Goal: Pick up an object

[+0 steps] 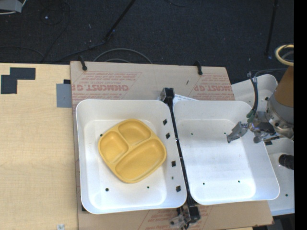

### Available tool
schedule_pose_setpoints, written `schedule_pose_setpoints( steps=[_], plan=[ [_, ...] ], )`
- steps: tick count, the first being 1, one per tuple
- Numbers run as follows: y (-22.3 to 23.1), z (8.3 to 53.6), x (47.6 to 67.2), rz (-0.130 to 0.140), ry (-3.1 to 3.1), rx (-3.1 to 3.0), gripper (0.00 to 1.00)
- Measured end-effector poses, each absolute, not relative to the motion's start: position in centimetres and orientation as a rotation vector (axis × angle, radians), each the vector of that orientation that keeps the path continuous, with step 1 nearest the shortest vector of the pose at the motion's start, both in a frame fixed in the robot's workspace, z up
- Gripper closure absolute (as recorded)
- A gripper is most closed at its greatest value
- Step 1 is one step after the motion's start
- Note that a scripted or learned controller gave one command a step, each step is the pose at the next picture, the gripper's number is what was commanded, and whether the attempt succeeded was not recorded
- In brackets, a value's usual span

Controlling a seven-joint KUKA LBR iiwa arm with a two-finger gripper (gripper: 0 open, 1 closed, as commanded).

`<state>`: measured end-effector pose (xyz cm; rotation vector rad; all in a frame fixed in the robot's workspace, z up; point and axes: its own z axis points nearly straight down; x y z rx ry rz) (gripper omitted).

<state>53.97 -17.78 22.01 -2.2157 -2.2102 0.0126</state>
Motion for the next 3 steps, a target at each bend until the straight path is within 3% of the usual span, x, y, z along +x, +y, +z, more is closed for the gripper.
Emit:
schedule_pose_setpoints(
  steps=[1, 2, 3],
  plan=[
    [-17.8, 22.7, 54.2, 0.002, -2.221, -2.220, 0.00],
    [-17.0, 16.8, 53.5, 0.006, -2.216, -2.216, 0.00],
    [-17.5, 11.7, 54.2, 0.005, -2.216, -2.217, 0.00]
  ],
)
